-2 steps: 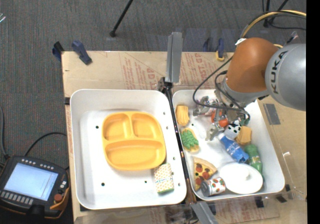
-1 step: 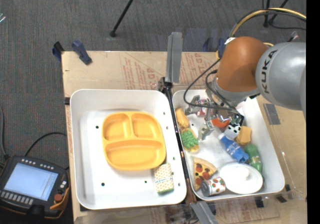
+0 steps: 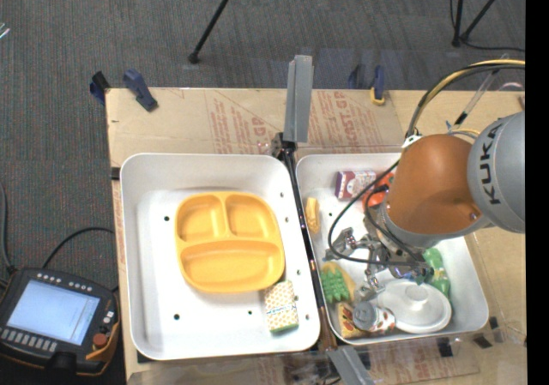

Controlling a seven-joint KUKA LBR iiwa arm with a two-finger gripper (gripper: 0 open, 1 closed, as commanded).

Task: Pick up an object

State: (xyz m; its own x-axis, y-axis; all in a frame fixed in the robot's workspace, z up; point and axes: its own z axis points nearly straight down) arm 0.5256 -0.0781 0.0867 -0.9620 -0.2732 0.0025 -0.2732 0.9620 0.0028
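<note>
From my remote station I see the arm (image 3: 446, 182) reach in over the right bin (image 3: 477, 289), its gripper (image 3: 377, 276) low among the clutter there. Whether it is open or shut I cannot tell. Beneath it lie a white dish (image 3: 420, 306), a green toy (image 3: 336, 285), a green item (image 3: 437, 261) and a purple packet (image 3: 353, 182) near the far wall. In the left bin (image 3: 141, 203) a yellow divided plate (image 3: 230, 240) sits centrally, with a small patterned box (image 3: 281, 307) just beside its near corner.
</note>
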